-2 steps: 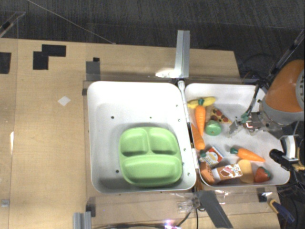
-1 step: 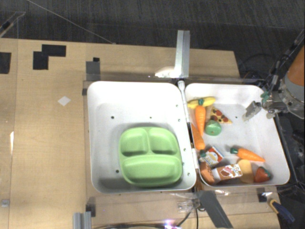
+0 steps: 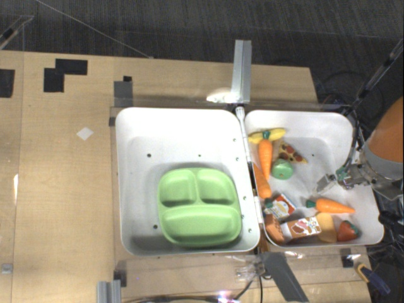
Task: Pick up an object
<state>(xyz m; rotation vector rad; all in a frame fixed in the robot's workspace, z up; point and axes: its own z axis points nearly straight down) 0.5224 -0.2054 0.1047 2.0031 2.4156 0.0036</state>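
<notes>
My wooden bench [image 3: 63,201] fills the left and middle of the frame, with dark carpet [image 3: 189,11] across the top. Black angular patch [image 3: 65,73] at upper left of the bench, another black patch [image 3: 5,83] cut by the left edge. Small pale diamond mark [image 3: 84,132] on the wood left of center.

Left white bin [image 3: 126,169] sits mid-frame and holds a green divided plate [image 3: 199,207], three compartments, in its lower half, near the front wall. Right white bin [image 3: 322,137] touches it side by side.

Grey metal post [image 3: 242,68] stands at the top of the seam between the bins. Cables [image 3: 252,273] at bottom center.
</notes>
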